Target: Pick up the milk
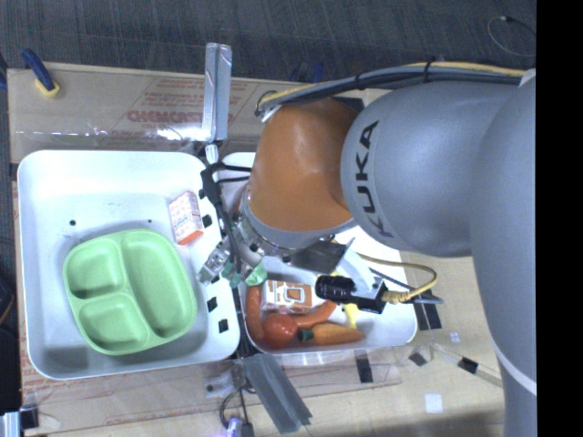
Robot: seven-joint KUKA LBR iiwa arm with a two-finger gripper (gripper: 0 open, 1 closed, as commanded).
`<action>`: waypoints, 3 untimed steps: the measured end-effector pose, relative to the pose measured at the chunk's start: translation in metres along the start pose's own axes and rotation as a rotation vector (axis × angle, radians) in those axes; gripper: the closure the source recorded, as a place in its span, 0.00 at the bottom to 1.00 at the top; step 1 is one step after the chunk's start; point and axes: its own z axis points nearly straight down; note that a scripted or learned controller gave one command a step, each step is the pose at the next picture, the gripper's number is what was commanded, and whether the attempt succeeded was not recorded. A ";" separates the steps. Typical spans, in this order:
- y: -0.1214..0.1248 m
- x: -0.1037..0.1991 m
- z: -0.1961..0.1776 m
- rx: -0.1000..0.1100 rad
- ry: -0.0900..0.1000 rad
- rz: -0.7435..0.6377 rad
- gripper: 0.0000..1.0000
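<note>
the milk (185,217), a small white and orange-red carton, lies on its side on the floor of the left bin (41,185), close to that bin's right wall and just beyond the far right corner of a green divided tray (132,289) that fills the bin's near half. the gripper (232,267) hangs low over the wall shared by the two bins, at the left edge of the right bin (393,324), apart from the milk; whether it is open or closed cannot be told from this angle. the grey arm (437,153) and its orange band (296,171) cover the right bin's far part. along that bin's near edge lie an orange box (285,294), a red vegetable (278,331) and an orange one (335,335).
</note>
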 end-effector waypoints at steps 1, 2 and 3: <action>0.025 0.024 -0.049 -0.003 -0.003 0.245 1.00; 0.042 0.046 -0.056 -0.002 -0.003 0.120 1.00; 0.049 0.053 -0.064 -0.003 -0.004 0.007 1.00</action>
